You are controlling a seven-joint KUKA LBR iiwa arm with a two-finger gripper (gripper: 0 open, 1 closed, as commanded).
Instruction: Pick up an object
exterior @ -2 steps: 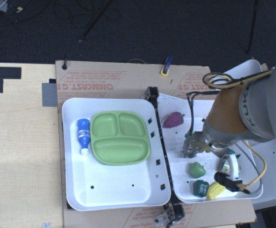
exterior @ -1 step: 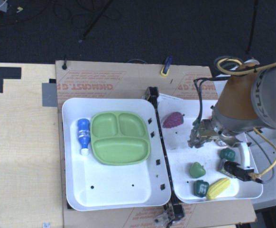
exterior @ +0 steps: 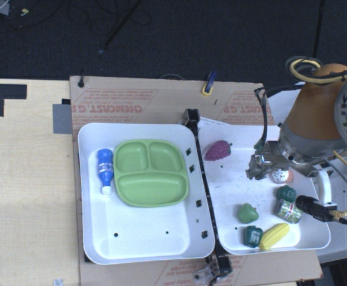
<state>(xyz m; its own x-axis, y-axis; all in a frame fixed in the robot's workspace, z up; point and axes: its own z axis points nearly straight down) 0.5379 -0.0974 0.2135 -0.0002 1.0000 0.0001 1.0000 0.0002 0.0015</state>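
Arm (exterior: 316, 115): closest to the lens, grey with an orange band, reaching in from the right and hanging over the right bin; hides part of that bin's far right corner.
Desk (exterior: 24, 189): pale wood, carrying cardboard and both bins.
Left bin (exterior: 141, 243): holds a green divided plate (exterior: 151, 173) and, just beside it on the left, a blue bottle (exterior: 104, 169) with a white cap.
Right bin (exterior: 233, 165): holds every likely pick — purple piece (exterior: 217, 150) at the far left, green pepper-like piece (exterior: 248, 213) toward the middle, yellow corn-like piece (exterior: 274, 235) and dark green piece (exterior: 252, 236) side by side at the near rim, small can (exterior: 288, 211) and dark teal piece (exterior: 285, 193) near the right.
Gripper (exterior: 262, 165): low over the right bin, just beside a small white-and-red ball (exterior: 280, 175).
Fingers: dark and tangled against cable and shadow; released or clenched, cannot tell.
Progress: nothing visibly raised; all pieces seem to rest on the bin floor, so the pick looks not yet made.
Left to do: close on one piece, probably the ball or a neighbour, and lift clear.
Hard to make out: contact between gripper and ball; identity of the dark teal piece; label on the can.
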